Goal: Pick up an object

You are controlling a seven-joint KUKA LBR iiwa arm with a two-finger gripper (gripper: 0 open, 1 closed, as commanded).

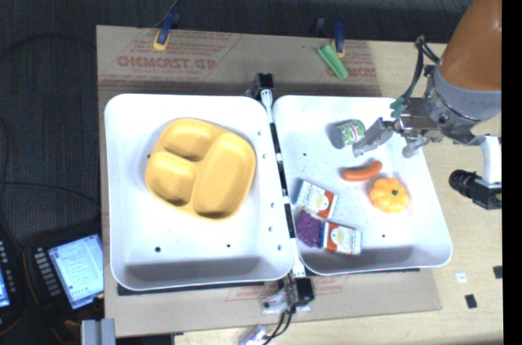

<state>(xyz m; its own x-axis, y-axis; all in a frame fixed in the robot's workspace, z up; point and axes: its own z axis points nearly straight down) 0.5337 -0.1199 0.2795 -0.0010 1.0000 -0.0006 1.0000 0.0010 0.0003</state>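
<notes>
Cardboard sheet (245, 58) under bins, blue clamps (166, 29), green marker perhaps (333, 61), tablet (73, 270)

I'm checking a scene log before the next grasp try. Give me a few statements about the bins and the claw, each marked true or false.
1. The yellow tray lies in the left bin. True.
2. The pumpkin lies in the left bin. False: it is in the right bin, near that bin's right side.
3. The claw is over the right bin, with nothing between its fingers. True.
4. The can stands upright. False: it lies on its side, to the claw's left in the view.
5. The sausage lies between the can and the pumpkin. True.
6. The purple grapes lie beside the green marker. False: the marker is on the cardboard beyond the bins.
</notes>
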